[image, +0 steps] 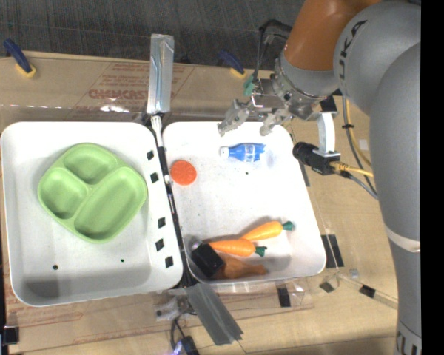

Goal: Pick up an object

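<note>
From the camera above the bench you see the two-finger gripper (248,125) hanging over the far edge of the right shallow white bin (300,220), its metal fingers (231,120) spread apart and released, with nothing between them. Just below the gripper, near the bin's far side, lies a small blue and white plastic bottle (243,152) on its side, apart from the fingers. To its left, close to the divider, you find a flat orange round disc (183,171). At the near side of the same bin two orange toy carrots with green tops (249,241) lie side by side, touching, with a small black block (206,259) just beside them at the near corner. The left shallow white bin (29,268) holds a light green three-compartment plastic plate (92,191).
</note>
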You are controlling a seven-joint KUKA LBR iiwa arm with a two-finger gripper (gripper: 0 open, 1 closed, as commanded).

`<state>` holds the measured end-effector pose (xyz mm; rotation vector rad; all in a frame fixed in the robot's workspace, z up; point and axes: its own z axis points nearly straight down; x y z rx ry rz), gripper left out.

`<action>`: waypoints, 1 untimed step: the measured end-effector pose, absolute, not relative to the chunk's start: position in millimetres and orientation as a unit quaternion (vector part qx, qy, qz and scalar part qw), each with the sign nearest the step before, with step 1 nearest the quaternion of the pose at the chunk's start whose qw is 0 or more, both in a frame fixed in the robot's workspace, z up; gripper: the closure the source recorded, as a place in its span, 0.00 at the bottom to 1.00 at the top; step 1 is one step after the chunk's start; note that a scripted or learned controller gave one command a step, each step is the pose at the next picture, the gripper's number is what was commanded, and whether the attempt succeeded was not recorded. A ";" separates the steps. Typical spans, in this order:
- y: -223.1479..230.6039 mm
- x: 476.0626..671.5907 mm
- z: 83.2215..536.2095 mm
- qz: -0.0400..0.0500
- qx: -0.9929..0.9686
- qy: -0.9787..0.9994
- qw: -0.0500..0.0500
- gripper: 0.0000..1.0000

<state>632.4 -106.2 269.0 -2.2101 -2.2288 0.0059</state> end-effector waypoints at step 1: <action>-136.6 648.8 197.4 0.003 -0.717 -0.697 0.002 0.00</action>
